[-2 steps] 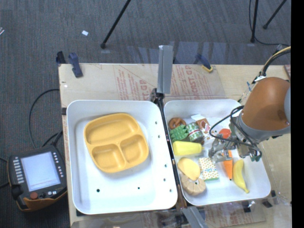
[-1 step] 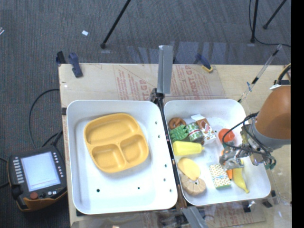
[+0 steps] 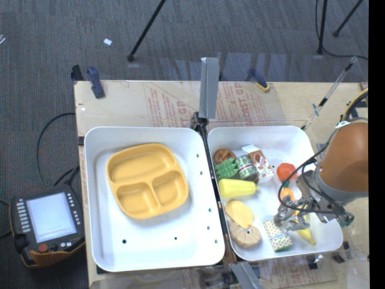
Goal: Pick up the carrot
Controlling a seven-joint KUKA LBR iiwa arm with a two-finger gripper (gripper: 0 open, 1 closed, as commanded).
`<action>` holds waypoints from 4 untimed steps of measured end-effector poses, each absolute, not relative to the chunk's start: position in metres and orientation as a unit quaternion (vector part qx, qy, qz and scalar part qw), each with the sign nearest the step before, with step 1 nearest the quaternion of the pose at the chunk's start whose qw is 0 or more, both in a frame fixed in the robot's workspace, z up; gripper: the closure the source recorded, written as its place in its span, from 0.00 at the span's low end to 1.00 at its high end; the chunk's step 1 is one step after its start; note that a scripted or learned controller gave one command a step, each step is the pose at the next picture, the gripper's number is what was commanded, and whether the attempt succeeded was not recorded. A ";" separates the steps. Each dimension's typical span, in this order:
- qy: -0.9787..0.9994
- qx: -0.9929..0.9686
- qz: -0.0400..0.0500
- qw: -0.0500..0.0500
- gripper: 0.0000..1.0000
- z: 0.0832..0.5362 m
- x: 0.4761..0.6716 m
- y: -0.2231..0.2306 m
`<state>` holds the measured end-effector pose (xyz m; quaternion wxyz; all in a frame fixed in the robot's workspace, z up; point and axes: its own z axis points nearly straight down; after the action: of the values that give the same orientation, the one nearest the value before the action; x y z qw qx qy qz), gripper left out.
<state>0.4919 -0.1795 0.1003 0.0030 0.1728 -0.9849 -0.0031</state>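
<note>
From above, a plywood bench (image 3: 150, 104) stood on dark carpet (image 3: 60, 35) among stand legs. The gripper (image 3: 293, 217) hung low in the right bin (image 3: 283, 134); its grip could not be made out. The carrot (image 3: 288, 195) lay beside it, near a tomato (image 3: 286, 171).

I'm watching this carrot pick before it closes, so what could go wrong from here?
The carrot sits partly hidden under the hand, so the grasp may land off-centre and slip. The tomato and a yellow piece lie close by; the hand could knock or grab one instead.
</note>
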 end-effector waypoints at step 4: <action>-0.984 0.177 0.000 -0.004 1.00 0.175 0.528 -0.127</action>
<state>0.5285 -0.1265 0.1745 -0.0038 0.1772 -0.9842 0.0002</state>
